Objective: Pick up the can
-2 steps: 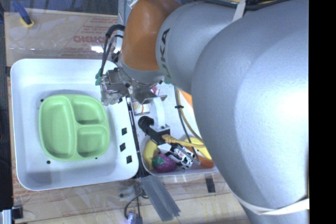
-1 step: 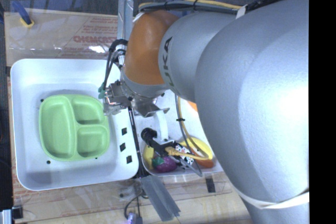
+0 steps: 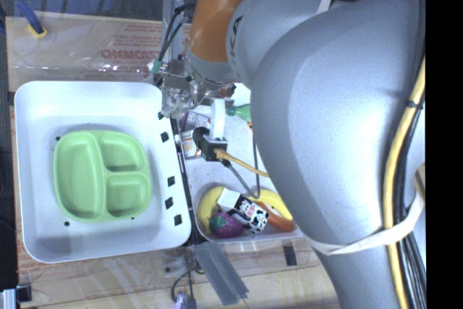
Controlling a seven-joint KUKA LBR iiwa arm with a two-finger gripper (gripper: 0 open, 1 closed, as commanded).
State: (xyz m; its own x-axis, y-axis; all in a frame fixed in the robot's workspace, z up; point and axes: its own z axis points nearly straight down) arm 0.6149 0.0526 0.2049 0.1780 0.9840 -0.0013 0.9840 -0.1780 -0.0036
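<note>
Looking down at a slant on a bench with two shallow white bins side by side; the left bin [image 3: 29, 177] holds a light green divided plate [image 3: 103, 174] with three compartments, lying flat near the bin's middle; the right bin [image 3: 189, 210] is largely covered by the big grey robot arm [image 3: 325, 105], which reaches in from the right and shows an orange band [image 3: 217, 11] above its wrist; the gripper [image 3: 189, 119] sits low over the upper left part of the right bin, just beside the wall shared by the two bins; whether its claw is wide, narrow or closed on anything cannot be told, since wrist hardware and cables crowd that spot; a small cylindrical object with a printed label, possibly the can [image 3: 190, 145], lies just below the gripper near the dividing wall, though it is too small and hidden to be sure; at the bin's lower end lie a yellow banana-like piece [image 3: 210, 200], a purple item [image 3: 228, 226], a white box with black markings [image 3: 249, 212] and an orange piece [image 3: 281, 223], clustered and touching one another; a green object [image 3: 242, 112] peeks out beside the arm.
</note>
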